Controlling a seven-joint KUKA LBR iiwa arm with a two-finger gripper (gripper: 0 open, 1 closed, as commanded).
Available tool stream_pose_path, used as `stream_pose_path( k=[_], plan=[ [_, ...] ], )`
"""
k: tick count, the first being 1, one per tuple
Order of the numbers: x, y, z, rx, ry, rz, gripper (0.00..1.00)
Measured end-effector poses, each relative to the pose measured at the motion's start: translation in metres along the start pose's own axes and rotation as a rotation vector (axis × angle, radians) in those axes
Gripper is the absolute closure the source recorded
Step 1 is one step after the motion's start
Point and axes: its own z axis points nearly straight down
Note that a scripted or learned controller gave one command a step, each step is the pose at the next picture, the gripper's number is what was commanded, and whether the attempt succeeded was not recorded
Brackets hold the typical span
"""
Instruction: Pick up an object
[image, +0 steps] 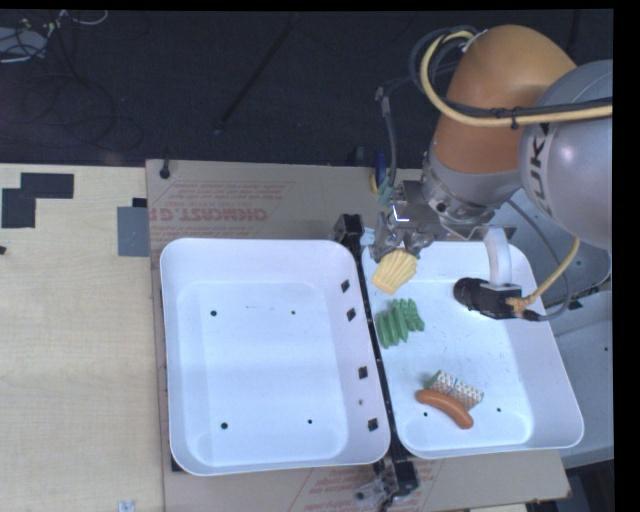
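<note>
At the far left corner of the right bin (555, 400), the end effector (402, 243) stands directly over a yellow ridged piece (395, 271) and meets its top; whether it is closed on the piece cannot be told. Green beans (398, 323) and an orange sausage (445, 408) lie nearer. Red print on the cardboard (250, 190) runs upside down, and the arm (575, 150) shows "KU".

Grey arm (575, 150) reaching in from the right, orange band (500, 95) above the wrist, wrist bent downward, pincer (400, 243) pointing down, near the view's upper middle
</note>
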Motion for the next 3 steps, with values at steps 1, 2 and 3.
stream_pose_path(
  k=[1, 2, 3],
  plan=[
    [0.034, -0.004, -0.077, 0.005, -0.001, 0.003, 1.0],
    [0.114, -0.036, -0.148, 0.006, 0.002, -0.003, 1.0],
    [0.066, -0.112, -0.086, 0.023, -0.005, 0.01, 1.0]
  ],
)
